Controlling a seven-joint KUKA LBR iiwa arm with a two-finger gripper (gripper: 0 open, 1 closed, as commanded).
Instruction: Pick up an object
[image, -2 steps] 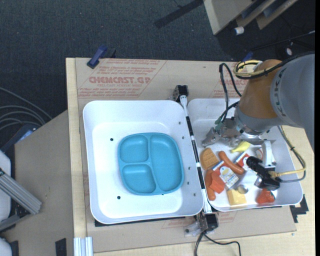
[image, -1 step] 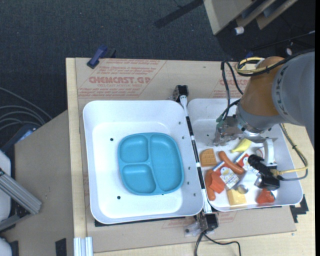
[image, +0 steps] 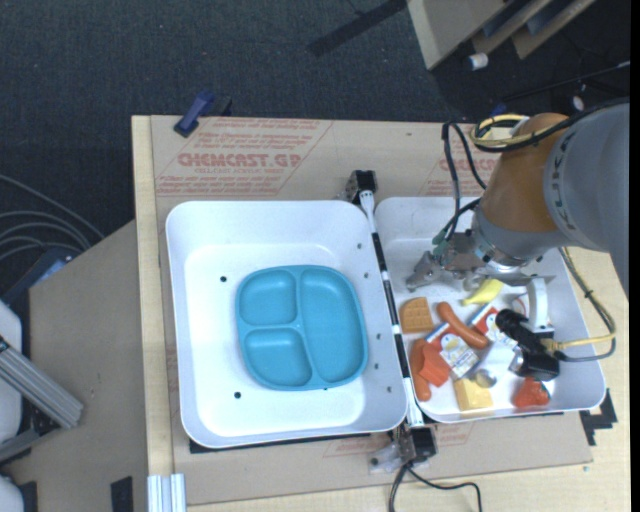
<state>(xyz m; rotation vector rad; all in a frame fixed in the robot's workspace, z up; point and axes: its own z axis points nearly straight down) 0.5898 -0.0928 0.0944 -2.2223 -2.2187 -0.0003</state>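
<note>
Hot dog (image: 463, 325) lies just below and left of my gripper (image: 478, 272), long axis slanting down-right; jaw state I cannot tell.

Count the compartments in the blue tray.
3. The blue tray in the left bin has one long compartment on its right side and two smaller ones stacked on its left.
</note>
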